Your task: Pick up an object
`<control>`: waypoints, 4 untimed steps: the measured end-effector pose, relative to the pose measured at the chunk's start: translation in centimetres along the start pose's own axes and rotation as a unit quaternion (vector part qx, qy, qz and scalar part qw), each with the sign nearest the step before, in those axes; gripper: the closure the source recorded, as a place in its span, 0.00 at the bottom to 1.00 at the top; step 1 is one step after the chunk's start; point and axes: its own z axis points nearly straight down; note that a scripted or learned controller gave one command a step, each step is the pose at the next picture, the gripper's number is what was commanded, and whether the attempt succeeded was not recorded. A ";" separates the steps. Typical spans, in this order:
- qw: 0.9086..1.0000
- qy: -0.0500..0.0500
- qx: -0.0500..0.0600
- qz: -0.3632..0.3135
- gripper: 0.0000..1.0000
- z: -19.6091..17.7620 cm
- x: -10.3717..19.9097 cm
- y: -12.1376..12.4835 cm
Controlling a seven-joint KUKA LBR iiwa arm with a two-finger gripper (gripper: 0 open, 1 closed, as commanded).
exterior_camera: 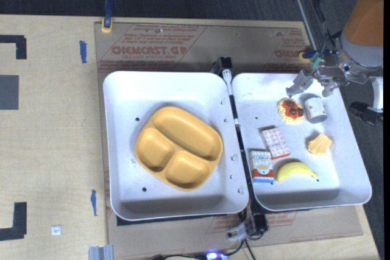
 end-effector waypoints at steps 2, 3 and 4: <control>1.000 -0.002 -0.004 0.000 1.00 10.6 -4.1 -5.6; 1.000 0.000 -0.004 -0.001 1.00 11.6 3.3 -0.4; 1.000 0.000 -0.002 0.000 0.00 11.7 3.3 -0.5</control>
